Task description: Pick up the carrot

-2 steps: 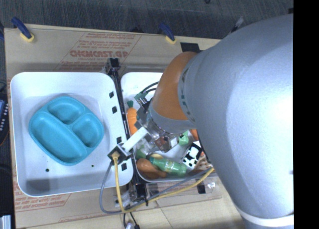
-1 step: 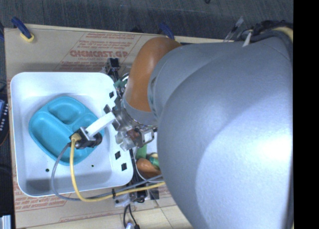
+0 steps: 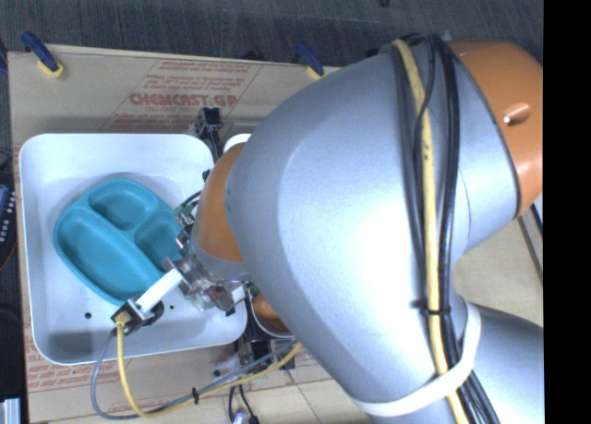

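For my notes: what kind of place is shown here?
Probably a robotics lab test bench. A large grey arm reaches over a white bin holding a blue divided plate, on cardboard held by clamps.

Robot lab, cardboard-lined bench [image 3: 175, 90] held by blue clamps [image 3: 42, 54], white bin [image 3: 42, 228], loose cables [image 3: 148, 399]

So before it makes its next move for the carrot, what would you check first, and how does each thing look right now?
1. Carrot located: cannot tell; an orange shape peeks from under the arm.
2. Gripper placed over the bin: ok, at the left bin's right edge.
3. Anything held: cannot tell.
4. Blue divided tray out of the way: not ok, right beside the gripper.
5. Yellow cable free: ok, hanging loose outside the bin.
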Robot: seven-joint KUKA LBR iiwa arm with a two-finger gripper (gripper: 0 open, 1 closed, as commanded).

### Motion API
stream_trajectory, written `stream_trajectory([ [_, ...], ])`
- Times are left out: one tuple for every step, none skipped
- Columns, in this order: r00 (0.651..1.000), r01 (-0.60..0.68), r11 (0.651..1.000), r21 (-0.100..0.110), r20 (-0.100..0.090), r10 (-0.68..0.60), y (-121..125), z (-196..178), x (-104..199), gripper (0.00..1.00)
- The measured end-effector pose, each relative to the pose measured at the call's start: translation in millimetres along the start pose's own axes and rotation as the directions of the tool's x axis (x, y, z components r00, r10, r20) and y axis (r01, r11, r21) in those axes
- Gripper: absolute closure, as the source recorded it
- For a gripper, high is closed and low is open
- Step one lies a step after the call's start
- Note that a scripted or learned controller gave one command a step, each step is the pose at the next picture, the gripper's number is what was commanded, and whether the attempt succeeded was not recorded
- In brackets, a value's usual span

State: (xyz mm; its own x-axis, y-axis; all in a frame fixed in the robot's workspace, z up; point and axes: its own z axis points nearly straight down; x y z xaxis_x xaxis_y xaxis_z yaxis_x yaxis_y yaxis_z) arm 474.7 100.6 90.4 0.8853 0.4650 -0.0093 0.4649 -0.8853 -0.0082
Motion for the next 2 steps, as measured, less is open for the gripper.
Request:
stream_trajectory([
  [0.991, -0.137, 0.991, 0.0, -0.006, 0.137, 31.0, -102.8, -15.6, 1.0],
  [0.992, -0.125, 0.992, 0.009, 0.004, 0.125, 28.4, -110.0, -15.5, 1.0],
])
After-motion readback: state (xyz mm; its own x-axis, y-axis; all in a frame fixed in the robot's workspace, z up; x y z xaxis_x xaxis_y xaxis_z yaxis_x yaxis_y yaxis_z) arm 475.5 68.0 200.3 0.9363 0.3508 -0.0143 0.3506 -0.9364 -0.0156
